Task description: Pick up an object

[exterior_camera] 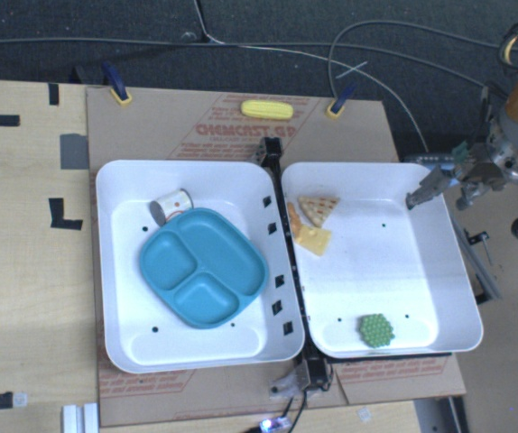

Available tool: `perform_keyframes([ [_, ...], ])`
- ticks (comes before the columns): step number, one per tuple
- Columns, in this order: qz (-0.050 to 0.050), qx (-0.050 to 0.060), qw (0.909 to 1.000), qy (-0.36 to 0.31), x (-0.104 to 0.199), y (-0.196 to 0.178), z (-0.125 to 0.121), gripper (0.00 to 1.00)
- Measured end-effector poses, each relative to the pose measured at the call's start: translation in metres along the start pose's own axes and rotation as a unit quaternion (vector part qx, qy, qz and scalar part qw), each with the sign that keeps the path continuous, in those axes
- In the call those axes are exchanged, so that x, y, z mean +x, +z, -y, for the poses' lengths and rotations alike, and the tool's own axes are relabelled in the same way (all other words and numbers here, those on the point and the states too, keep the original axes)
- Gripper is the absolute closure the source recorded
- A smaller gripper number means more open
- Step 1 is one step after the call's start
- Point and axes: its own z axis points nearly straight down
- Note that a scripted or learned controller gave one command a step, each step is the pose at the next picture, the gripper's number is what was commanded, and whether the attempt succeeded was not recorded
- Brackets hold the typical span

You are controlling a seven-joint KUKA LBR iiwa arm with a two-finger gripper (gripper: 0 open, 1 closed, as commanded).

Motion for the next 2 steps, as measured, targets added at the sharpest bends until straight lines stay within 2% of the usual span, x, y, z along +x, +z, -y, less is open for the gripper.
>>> perform_keyframes([
  [1,0.001,-0.006,1.0,-0.002,0.0,-0.006,-0.002,0.0],
  [2,0.001,-0.003,1.0,-0.002,-0.002,0.037,-0.002,0.0],
])
